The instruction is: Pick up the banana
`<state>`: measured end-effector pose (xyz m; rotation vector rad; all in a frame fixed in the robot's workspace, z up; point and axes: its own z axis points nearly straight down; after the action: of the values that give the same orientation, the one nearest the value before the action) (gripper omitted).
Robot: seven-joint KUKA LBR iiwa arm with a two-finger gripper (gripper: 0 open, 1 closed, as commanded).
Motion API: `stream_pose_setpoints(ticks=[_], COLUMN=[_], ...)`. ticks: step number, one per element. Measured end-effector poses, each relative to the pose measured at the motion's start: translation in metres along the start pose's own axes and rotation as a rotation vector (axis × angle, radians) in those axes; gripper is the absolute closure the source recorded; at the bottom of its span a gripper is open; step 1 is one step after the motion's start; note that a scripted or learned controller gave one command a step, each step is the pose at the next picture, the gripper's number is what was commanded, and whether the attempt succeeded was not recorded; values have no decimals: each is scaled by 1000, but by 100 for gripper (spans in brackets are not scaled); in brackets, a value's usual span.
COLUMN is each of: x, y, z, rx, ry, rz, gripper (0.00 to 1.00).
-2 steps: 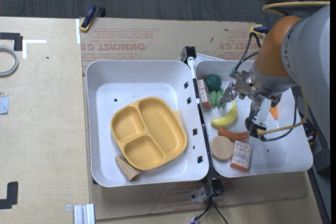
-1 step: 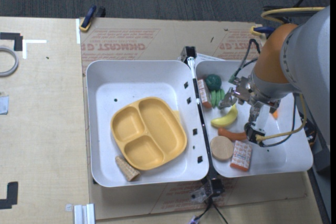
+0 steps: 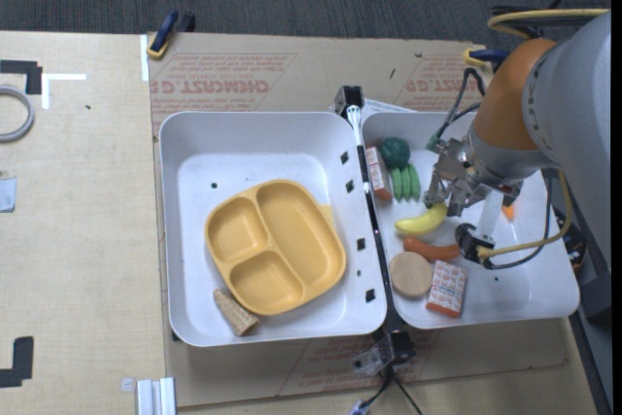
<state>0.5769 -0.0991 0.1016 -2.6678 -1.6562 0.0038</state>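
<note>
the curved yellow banana (image 3: 422, 222) lies in the right white bin (image 3: 544, 292), above an orange carrot-shaped piece (image 3: 433, 250) and a round tan disc (image 3: 410, 275). the two-finger gripper (image 3: 449, 199) sits at the banana's right tip; whether its claw is closed cannot be told.

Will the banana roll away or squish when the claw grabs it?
The banana is curved, so it would probably rock or spin rather than roll away. Its smooth, glossy look suggests a stiff toy, so likely no squishing, but it may slip. The claw is right at its end.
</note>
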Motion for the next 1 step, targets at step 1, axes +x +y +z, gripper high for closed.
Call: stream_pose_setpoints(ticks=[1], x=[0], y=[0], z=[0], rx=[0], ry=[0], rz=[0], gripper=[0])
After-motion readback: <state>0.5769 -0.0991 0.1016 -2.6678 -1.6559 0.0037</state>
